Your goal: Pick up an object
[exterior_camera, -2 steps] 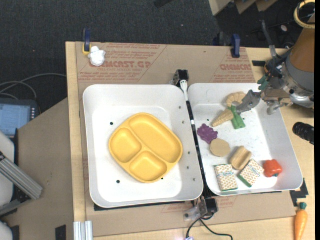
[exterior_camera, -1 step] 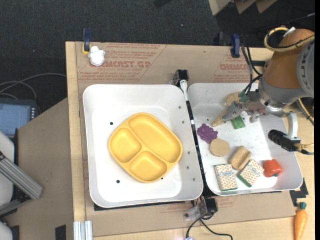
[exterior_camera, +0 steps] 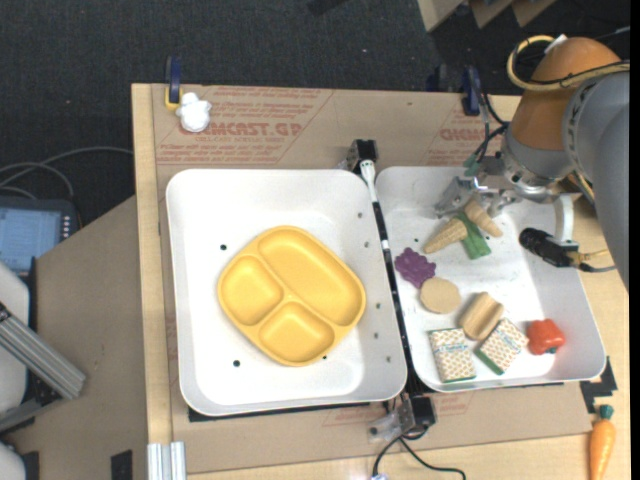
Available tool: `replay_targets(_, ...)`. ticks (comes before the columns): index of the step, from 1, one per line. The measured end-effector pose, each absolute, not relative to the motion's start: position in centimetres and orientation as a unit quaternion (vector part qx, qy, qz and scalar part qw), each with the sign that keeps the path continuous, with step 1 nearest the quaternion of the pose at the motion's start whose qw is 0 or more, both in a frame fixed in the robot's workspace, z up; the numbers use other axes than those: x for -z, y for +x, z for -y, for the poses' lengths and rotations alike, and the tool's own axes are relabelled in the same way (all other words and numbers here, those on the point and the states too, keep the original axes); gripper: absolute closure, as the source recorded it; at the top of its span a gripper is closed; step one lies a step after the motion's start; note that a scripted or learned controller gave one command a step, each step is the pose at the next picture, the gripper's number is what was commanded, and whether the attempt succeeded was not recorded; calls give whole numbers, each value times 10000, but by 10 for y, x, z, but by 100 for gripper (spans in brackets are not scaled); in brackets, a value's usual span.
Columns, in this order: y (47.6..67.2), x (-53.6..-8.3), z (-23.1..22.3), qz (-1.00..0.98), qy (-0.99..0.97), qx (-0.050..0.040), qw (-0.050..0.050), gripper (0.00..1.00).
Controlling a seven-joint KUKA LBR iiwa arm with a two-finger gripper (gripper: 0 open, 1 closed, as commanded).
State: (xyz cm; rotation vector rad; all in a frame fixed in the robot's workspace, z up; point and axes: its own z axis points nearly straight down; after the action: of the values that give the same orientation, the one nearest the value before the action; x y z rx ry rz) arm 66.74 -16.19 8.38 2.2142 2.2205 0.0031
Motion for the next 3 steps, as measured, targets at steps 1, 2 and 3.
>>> replay_targets(1,609,-86,222,-7072,7070,-38,-40,0)
replay_targets(2,612,-97,222,-7079,7063,-21,13,100)
replay_targets(3,598,-157,182,-7080,7062,-10,10,100)
